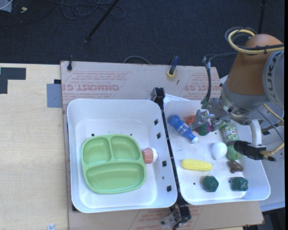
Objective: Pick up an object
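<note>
Several toys lie loose in the right white bin (pixel 264 188); grey gripper (pixel 202 120), finger state indiscernible, hovers upper-centre beside the blue plastic bottle (pixel 182 127). Nothing lifted; pick outstanding.

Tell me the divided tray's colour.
Light green tray, seen in the camera view, in the left bin.
</note>
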### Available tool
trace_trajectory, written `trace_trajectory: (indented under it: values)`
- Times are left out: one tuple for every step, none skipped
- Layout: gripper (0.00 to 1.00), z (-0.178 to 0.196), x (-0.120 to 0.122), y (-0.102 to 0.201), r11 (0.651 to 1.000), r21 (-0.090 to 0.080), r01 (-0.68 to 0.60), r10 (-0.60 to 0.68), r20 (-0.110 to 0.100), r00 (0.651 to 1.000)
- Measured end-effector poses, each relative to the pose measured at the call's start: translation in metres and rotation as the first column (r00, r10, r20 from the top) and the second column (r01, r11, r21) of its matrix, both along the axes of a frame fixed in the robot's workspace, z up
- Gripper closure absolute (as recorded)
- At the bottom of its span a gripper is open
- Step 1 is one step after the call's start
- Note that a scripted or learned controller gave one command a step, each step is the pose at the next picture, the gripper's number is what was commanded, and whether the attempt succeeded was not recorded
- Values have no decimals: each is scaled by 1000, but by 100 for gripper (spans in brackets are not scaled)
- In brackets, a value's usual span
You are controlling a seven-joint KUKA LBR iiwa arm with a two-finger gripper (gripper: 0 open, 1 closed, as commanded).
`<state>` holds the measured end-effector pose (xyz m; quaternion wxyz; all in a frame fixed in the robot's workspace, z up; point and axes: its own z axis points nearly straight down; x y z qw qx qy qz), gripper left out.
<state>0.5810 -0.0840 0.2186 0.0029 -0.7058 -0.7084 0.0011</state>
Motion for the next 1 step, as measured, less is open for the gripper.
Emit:
trace_trajectory:
  values:
    - [100, -7, -20, 49, 1000, 0, 0, 0, -1, 1000]
